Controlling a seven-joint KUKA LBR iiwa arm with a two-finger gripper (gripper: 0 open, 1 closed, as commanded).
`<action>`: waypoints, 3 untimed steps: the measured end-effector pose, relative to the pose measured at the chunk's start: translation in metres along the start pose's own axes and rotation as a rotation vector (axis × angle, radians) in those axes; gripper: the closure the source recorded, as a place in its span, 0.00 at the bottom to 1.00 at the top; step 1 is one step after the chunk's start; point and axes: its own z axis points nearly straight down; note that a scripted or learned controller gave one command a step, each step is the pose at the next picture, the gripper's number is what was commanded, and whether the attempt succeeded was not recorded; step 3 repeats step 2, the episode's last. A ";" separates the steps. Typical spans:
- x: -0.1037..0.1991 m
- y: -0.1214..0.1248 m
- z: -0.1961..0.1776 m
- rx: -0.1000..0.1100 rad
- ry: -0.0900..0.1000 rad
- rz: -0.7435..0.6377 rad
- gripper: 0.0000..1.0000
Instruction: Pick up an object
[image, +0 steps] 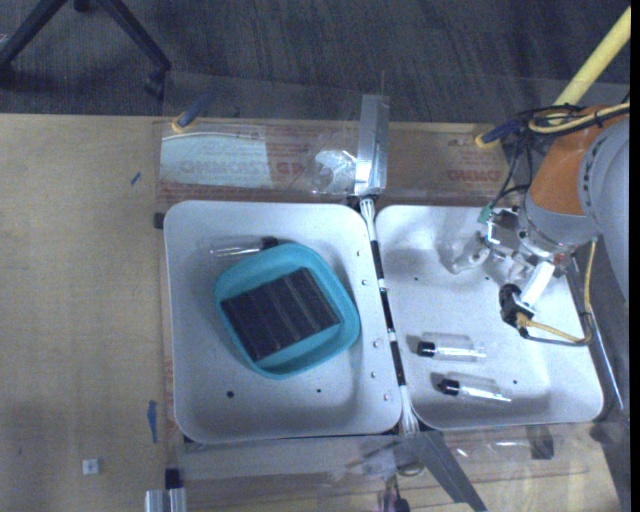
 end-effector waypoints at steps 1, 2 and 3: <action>-0.004 0.014 -0.001 0.033 0.018 -0.031 0.00; -0.053 -0.034 -0.032 0.000 -0.010 -0.070 0.00; -0.053 -0.034 -0.032 0.000 -0.010 -0.070 0.00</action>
